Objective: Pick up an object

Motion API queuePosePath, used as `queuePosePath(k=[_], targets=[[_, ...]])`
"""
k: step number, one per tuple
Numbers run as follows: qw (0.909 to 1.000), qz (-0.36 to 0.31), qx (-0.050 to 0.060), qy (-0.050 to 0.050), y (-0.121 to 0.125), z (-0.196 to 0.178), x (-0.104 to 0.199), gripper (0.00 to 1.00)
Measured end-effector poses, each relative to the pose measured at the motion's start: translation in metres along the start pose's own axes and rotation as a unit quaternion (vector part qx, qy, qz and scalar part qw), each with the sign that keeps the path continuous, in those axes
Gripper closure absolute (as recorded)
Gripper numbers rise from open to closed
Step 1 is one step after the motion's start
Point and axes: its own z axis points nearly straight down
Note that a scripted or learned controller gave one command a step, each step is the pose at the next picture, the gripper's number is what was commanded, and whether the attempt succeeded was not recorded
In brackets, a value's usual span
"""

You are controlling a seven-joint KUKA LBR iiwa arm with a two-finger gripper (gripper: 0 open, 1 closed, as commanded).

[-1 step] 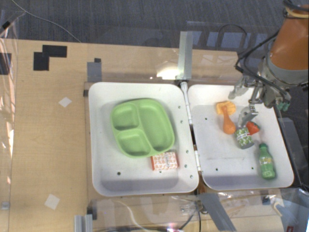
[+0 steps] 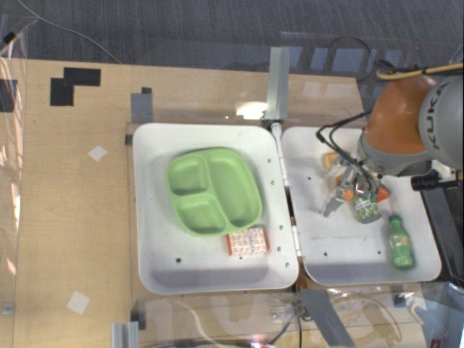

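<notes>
Pincer (image 2: pixel 346 196) spread above the shallow white right bin (image 2: pixel 312 252), pinching nothing. Just right of it, touching a finger: small crumpled green-and-orange packet (image 2: pixel 366 207). Further right, near the bin's edge: glossy green plastic bottle (image 2: pixel 399 243). Bare smooth floor left and below. Well left, in the left white bin (image 2: pixel 148 216): green three-compartment plastic plate (image 2: pixel 214 191), orange patterned carton (image 2: pixel 247 242).

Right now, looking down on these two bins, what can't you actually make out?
- Pincer: too small and cluttered in the camera view to tell whether it is open or shut.
- Orange items in the right bin: partly hidden under the arm, so unidentifiable.
- Small box by the green plate: print too small to read.
</notes>
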Motion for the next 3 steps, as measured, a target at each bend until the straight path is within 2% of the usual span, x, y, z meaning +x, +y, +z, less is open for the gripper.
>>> queuePosePath(k=[1,2,3], targets=[[0.9984,-0.056,0.0,-0.003,0.013,-0.028,-0.061,0.0],[0.9475,0.319,-0.008,-0.013,0.021,-0.004,-0.035,0.0],[0.9318,0.363,0.0,-0.001,0.026,-0.028,-0.072,0.0]])
